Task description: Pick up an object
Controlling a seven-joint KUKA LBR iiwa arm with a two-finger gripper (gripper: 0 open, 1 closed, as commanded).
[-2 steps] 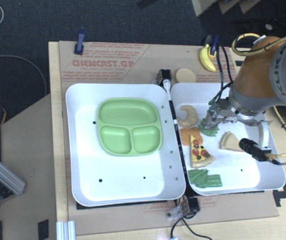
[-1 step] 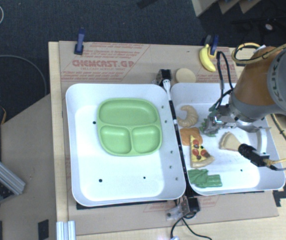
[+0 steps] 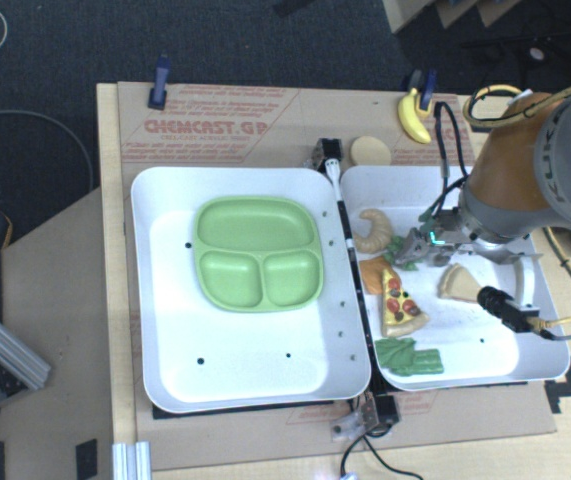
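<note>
Nearest you, at 6 o'clock in the right bin [image 3: 535, 368], lies a green toy [image 3: 410, 357], then a pizza slice [image 3: 400, 303]. Your gripper [image 3: 412, 249] hovers beside the croissant [image 3: 375, 230]; whether it's spread or pressed together, you cannot tell.

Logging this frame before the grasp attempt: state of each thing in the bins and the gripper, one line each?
green divided plate: upright, in left bin, holds nothing.
croissant: loose in right bin.
pizza slice: flat, topping side up.
green toy: flat by the near rim.
tan wedge: loose, untouched.
banana: on the bench, outside both bins.
gripper: low over right bin, finger state unclear.
</note>
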